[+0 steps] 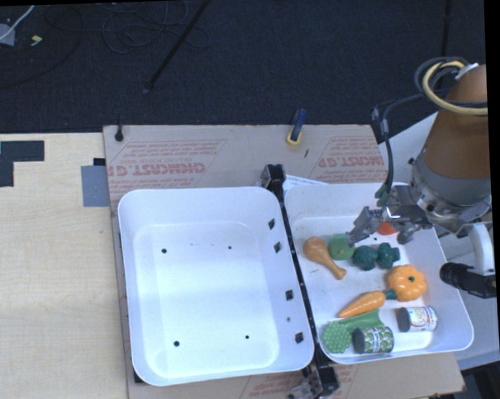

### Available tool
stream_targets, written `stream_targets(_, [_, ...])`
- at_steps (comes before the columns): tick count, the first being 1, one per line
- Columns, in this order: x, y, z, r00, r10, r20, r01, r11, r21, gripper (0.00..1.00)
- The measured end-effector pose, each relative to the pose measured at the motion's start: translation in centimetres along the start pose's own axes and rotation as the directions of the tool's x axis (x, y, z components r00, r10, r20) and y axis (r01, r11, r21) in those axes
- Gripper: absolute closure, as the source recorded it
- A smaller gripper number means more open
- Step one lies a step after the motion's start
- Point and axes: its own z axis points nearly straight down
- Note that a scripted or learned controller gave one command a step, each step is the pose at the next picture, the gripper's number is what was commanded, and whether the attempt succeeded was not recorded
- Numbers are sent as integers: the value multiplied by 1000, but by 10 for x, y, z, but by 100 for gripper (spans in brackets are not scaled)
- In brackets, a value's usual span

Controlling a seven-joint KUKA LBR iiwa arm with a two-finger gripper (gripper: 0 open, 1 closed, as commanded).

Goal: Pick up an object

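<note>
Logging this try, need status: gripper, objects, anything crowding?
Gripper low over right bin. Nothing seen held. Green toy and yellow gourd just below. Broccoli crowds close.

A: Bins on the surface?
B: Two white bins [209,353].
A: Contents?
B: One carrot [360,304], one pumpkin [406,282], one pear-shaped gourd [323,254], two small cans [374,340].

The arm [456,136] enters from the right of the camera view, its orange band above the grey wrist. It leans down and toward the left, carrying the tool [375,222] low at its end. The tool's 2 dark fingers [363,225] point left and slightly downward.
</note>
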Motion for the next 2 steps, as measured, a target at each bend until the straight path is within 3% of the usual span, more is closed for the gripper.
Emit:
stream_targets(1, [-31,-7,120,1000,3,-1,-3,1000,10,0])
stream_targets(2, [7,11,187,1000,-1,1,1,1000,-1,0])
